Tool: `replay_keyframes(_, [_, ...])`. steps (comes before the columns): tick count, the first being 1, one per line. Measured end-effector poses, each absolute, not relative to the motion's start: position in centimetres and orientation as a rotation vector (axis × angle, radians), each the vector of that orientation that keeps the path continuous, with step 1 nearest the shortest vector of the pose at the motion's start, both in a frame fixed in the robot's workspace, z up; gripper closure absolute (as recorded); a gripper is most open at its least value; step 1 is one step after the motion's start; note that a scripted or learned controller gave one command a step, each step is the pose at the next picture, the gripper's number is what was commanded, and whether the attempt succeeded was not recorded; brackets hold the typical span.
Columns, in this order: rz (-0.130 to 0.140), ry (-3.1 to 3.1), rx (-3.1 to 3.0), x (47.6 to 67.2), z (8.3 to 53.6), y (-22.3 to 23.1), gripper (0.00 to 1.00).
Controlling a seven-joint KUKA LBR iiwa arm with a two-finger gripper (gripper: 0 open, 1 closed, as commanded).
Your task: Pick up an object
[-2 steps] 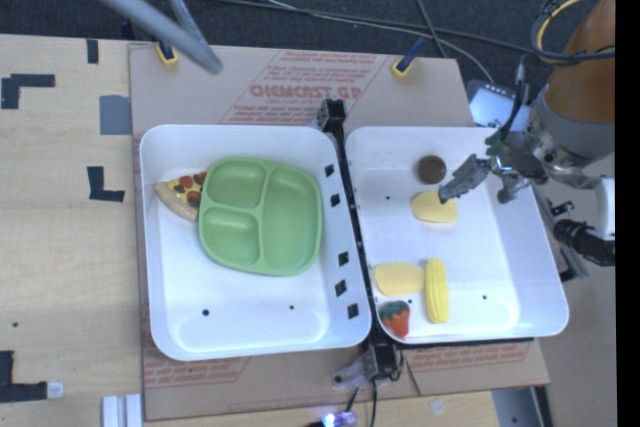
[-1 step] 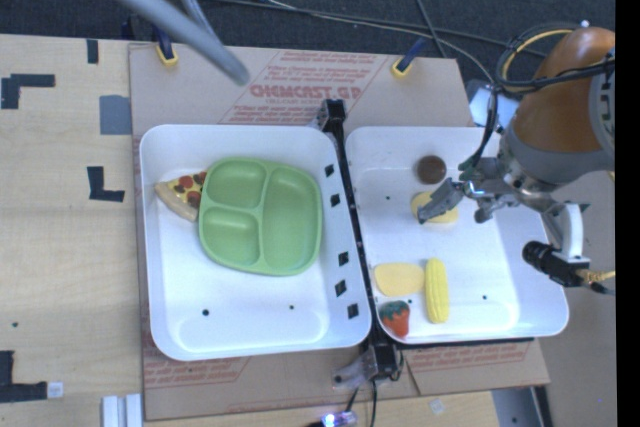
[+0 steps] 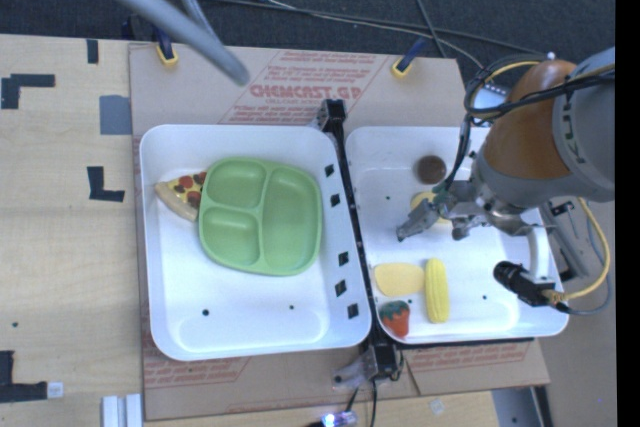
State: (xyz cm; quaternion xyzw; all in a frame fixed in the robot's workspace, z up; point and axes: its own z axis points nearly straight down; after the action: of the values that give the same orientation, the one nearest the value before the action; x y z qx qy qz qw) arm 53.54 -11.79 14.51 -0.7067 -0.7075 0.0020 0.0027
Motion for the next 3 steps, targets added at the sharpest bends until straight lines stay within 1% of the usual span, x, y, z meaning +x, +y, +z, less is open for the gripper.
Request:
replay_keyframes(1, [0.005, -2.221, -2.219, 54.1, 8.6, -12.3, 0.00])
replay_keyframes(2, [0.002, -2.222, -2.218, 54.1, 9.9, -12.3, 1.00])
replay_keyframes(3, [-0.002, -2.224, -2.220, 53.8, 14.3, -11.7, 1.00])
